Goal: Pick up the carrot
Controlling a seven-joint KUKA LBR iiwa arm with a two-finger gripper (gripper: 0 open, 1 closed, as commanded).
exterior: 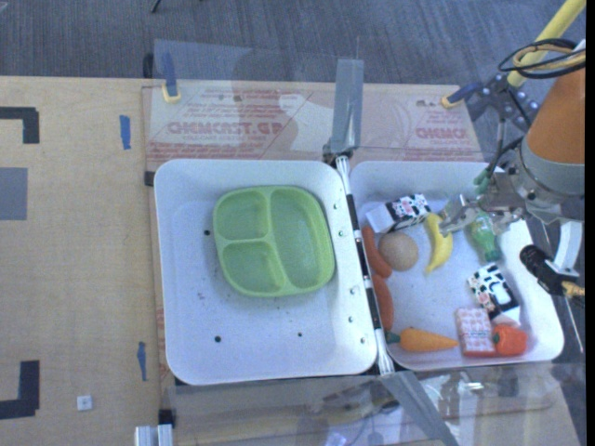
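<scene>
The left bin point(186, 277) is holding a green divided plate point(274, 242), sitting toward the wall it shares with the right bin point(548, 337). Just past that wall, two reddish-orange pieces point(377, 268) are lying along the right bin's left edge; what they are is hard to make out. A pale egg-shaped thing point(399, 250) is resting beside them, with a black-and-white carton point(407, 209) behind it and a banana point(437, 242) just to its right. The carrot point(426, 340) is lying flat near the right bin's front wall, tip pointing left, beside a pink packet point(474, 331) and an orange-red item point(510, 341).

The arm point(558, 128) is reaching in from the right, cut off by the frame edge, its wrist hanging over the right bin's far right part. The gripper point(469, 216) is hovering between the banana and a green object point(484, 237), well apart from the carrot. Whether its fingers are released or clenched is impossible to tell amid the metal clutter.
</scene>
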